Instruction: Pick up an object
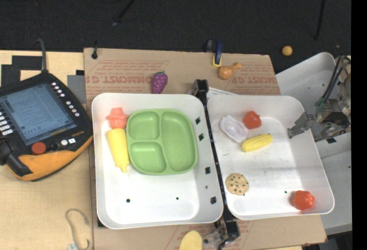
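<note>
We see the gripper [307,124] at the right bin's [275,200] 3 o'clock rim; we cannot tell its state. Nothing sits in its grasp. In that bin: yellow corn [256,142] near centre, clear bag [233,128] at its 10 o'clock, red pepper [252,120] at 12, cookie [237,184] at 7, tomato [303,199] at 5. The left bin [149,203] bears a green divided plate [161,142].

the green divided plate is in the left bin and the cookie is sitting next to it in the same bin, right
Not quite. The camera view shows the green divided plate in the left bin, but the cookie lies in the right bin, below the yellow corn.
</note>
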You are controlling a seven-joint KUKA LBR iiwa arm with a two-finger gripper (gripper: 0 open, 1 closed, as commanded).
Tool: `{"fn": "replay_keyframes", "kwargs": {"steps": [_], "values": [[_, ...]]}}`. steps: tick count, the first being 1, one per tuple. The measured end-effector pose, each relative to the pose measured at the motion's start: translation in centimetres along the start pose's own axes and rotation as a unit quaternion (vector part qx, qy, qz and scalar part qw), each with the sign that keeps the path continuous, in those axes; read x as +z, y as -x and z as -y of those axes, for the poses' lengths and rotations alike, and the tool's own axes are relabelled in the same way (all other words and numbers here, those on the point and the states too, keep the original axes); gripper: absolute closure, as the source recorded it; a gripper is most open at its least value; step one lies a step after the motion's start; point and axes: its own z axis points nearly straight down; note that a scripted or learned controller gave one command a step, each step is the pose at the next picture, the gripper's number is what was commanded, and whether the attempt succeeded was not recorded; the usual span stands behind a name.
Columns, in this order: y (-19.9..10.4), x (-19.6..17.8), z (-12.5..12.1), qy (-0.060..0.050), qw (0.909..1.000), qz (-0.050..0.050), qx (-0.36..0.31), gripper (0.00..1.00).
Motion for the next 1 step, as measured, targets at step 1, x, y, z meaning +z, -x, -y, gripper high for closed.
{"fn": "replay_keyframes", "kwargs": {"steps": [1], "values": [[0.02, -0.69, -0.21, 0.006, 1.0000, 0.001, -0.001, 0.00]]}}
